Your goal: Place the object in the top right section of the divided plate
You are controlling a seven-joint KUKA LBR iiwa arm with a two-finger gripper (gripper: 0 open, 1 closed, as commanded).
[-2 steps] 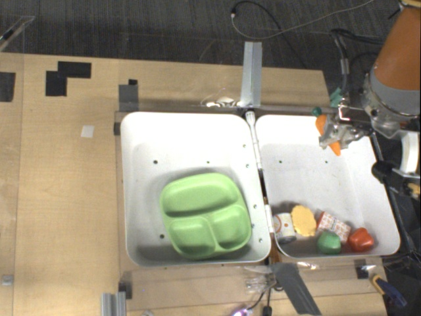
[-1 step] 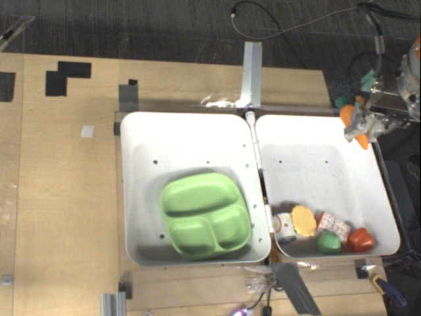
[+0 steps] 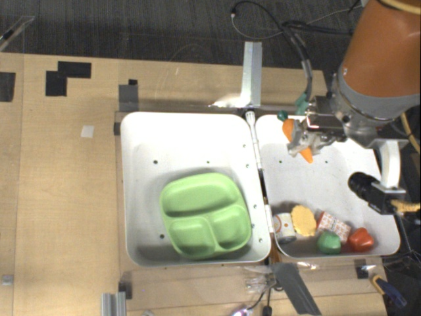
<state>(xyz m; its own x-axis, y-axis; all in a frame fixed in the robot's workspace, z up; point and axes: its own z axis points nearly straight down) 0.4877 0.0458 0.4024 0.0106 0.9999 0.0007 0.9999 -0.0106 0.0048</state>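
Green divided plate (image 3: 206, 214), white bins (image 3: 141, 176), orange carrot (image 3: 297, 140), red tomato (image 3: 360, 239)

No legible text, brand, number or sign was found anywhere on the bench or in either bin. One small packet (image 3: 334, 225) with a red and white printed pattern lay near the front edge of the right bin (image 3: 329, 176); its printing was too small and blurred to be read. Black square markings (image 3: 66, 76) stood on the bench top toward its far left corner; they carried no characters.
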